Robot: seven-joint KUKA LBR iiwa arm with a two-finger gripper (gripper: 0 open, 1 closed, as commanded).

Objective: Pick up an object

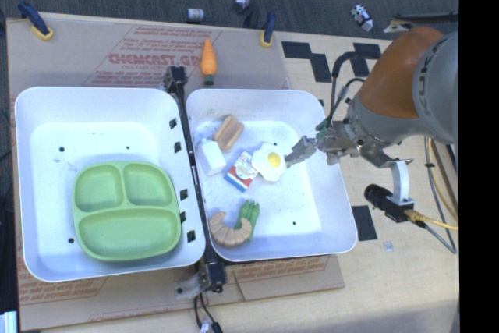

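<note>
The right bin holds several toy foods: a hot dog bun, a white block, a small blue and red carton, a fried egg, a green vegetable and a tan shrimp-like piece. My gripper reaches in from the right, its tip just right of the fried egg and low over the bin floor. I see nothing held between its fingers.
A green divided plate lies in the left bin. A toy carrot rests on the cardboard behind the bins. Clamps sit at the bench corners, and small items lie on the dark floor beyond.
</note>
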